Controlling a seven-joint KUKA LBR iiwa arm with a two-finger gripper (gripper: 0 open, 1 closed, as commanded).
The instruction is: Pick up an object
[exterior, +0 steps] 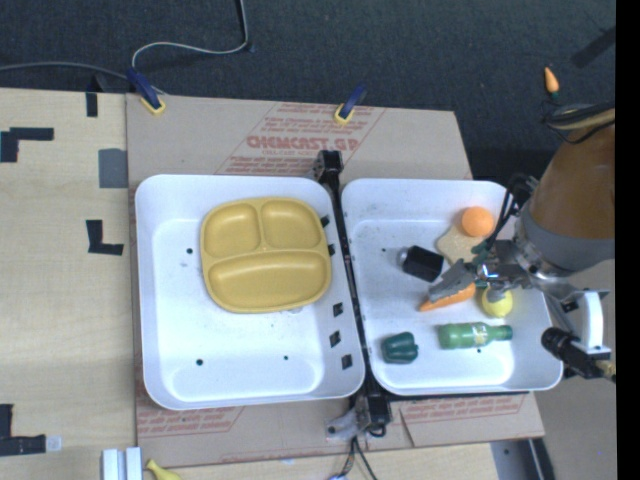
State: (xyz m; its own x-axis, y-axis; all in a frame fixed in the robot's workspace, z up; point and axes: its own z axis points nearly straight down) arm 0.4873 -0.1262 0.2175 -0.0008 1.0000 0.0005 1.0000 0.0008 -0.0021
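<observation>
Gripper (478, 276) lowered into the right bin (440, 383); whether it is spread or closed cannot be told. A carrot (447, 297) lies just beside its tip, a yellow object (497, 304) beneath, a green bottle (473, 336) nearer the camera. Nothing visibly lifted; grasp and lift remain.

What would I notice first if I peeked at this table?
Probably the big yellow divided plate, lying by itself in the left bin. Next, the colourful clutter in the right bin: an orange ball, a carrot, a green bottle, a green pepper and a black block. The arm's gripper reaches in from the right, just above the carrot.
</observation>
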